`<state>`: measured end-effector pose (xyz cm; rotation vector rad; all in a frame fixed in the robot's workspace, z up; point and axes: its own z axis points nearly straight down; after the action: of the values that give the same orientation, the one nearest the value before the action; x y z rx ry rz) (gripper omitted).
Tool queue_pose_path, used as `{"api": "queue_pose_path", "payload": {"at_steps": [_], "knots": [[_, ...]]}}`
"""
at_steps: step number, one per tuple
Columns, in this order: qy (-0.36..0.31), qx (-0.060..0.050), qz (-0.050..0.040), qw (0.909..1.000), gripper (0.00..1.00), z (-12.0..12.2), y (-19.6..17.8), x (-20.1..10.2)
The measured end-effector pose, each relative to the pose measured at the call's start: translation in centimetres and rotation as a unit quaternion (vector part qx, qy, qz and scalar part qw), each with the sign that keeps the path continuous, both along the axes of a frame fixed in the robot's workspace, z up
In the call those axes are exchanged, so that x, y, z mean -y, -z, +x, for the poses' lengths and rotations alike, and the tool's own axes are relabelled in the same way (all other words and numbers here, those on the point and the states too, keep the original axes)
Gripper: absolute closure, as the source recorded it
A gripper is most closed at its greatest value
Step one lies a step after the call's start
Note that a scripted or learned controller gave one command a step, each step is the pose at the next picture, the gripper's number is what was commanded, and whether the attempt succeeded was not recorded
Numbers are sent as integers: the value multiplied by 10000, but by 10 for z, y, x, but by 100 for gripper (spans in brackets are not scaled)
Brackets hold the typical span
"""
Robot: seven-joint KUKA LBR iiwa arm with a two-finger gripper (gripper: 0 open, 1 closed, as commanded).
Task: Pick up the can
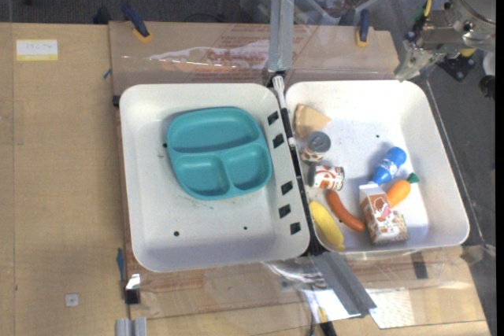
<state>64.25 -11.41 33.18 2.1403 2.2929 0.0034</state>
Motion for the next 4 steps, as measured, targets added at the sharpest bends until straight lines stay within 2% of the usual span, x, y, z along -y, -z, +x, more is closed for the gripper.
{"api": "queue_pose_path", "payload": {"at_steps": [1,3,4], "knots": [[-372,0,-9,9993,100,24,-60,107],[-423,61,-47,9991,100,27,-85,102],[2679,-28,18,9634,100,-28,-61,-27]]}}
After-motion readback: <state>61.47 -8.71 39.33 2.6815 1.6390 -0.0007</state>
